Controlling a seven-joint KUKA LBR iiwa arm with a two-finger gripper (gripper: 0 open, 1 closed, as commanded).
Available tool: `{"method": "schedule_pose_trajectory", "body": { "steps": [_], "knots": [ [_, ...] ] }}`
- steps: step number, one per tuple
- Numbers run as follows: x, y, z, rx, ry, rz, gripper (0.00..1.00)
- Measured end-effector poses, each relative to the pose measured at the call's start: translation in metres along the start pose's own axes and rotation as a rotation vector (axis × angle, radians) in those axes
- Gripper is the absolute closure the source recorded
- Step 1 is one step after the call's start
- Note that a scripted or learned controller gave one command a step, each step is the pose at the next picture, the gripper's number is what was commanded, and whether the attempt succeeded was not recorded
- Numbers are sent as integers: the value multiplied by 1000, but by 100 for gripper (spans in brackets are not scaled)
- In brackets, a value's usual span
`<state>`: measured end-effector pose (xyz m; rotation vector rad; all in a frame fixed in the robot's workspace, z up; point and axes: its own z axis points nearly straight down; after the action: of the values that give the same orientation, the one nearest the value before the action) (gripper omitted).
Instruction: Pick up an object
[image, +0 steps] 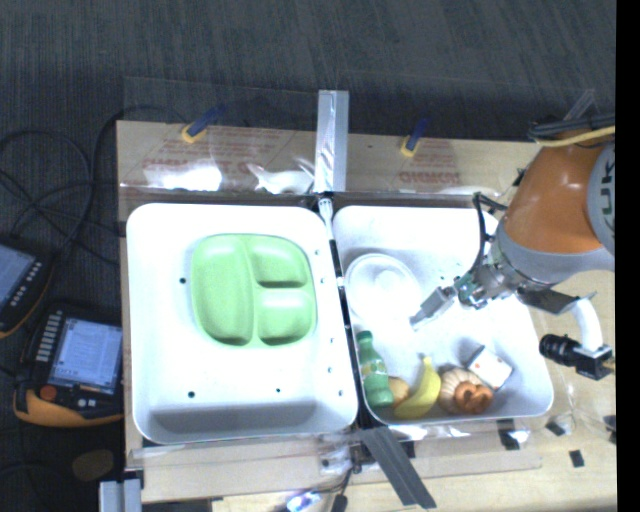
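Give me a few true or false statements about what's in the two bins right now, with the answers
1. The green divided plate lies in the left bin. True.
2. The banana lies in the left bin. False: it is in the right bin, near its front wall.
3. The green bottle lies beside the divider between the bins. True.
4. The gripper hangs over the green plate. False: it is over the right bin, beside the white bowl.
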<state>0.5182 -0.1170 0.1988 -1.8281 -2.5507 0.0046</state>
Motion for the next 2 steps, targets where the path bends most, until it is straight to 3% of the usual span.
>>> {"method": "schedule_pose_trajectory", "body": {
  "steps": [1, 2],
  "knots": [
    [1, 1, -6, 2, 5, -1, 100],
    [1, 1, -6, 2, 5, -1, 0]
  ]
}}
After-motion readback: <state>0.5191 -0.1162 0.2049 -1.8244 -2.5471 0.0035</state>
